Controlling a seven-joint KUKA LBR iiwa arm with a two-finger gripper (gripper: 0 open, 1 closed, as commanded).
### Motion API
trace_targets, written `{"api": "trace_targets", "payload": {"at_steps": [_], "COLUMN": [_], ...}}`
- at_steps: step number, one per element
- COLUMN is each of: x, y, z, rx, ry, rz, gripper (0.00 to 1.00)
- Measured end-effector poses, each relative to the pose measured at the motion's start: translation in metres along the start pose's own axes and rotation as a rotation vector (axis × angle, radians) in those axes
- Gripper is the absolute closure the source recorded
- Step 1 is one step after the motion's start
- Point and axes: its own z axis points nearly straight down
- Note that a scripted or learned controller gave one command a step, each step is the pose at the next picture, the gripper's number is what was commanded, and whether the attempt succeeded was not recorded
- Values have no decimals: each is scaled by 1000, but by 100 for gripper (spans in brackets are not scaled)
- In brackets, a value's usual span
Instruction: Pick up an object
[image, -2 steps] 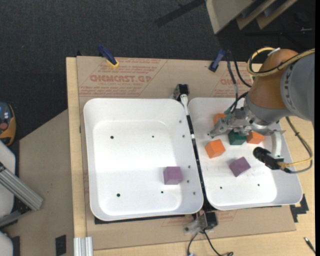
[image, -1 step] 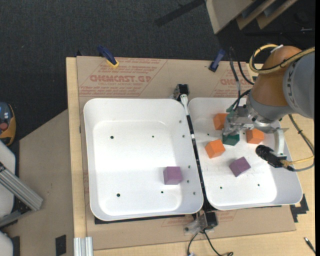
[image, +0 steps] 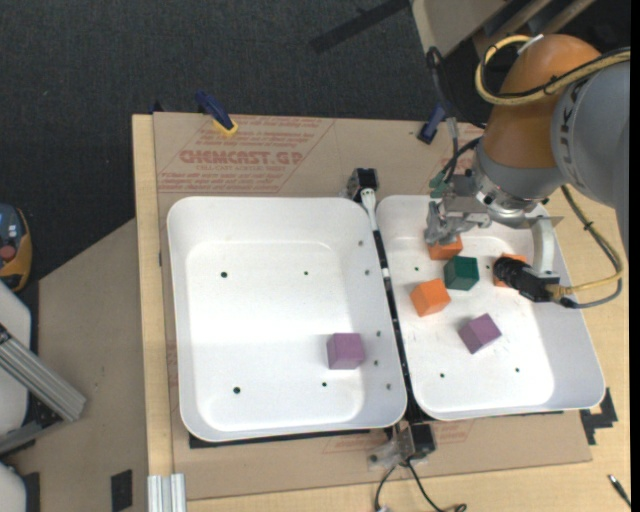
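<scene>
Cardboard sheet (image: 250, 150) under both bins reads "CHEMCAST" in red; arm (image: 560, 110) reaches into right bin (image: 560, 370); gripper (image: 445, 232) sits low over an orange block (image: 446, 249), grip state cannot be told; green block (image: 462, 273), second orange block (image: 430, 297), purple block (image: 480, 332) nearby; left bin (image: 200, 300) holds another purple block (image: 345, 351).

A purple cube (image: 345, 351) lies alone in the left bin (image: 190, 300), lower centre of the frame. In the right bin (image: 570, 370) are an orange cube (image: 430, 297), a dark green cube (image: 462, 273) just above and right of it, a tilted purple block (image: 480, 333) below, and a small orange block (image: 446, 250) under the pincer (image: 441, 232).
</scene>
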Motion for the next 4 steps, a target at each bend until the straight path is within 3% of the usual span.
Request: {"api": "trace_targets", "payload": {"at_steps": [1, 2, 3, 4], "x": [59, -7, -25, -24], "y": [54, 50, 50, 51], "z": [-85, -79, -83, -90], "rx": [-7, 5, 5, 4], "ry": [0, -4, -3, -3], "rz": [-1, 12, 9, 6], "gripper": [100, 100, 100, 100]}}
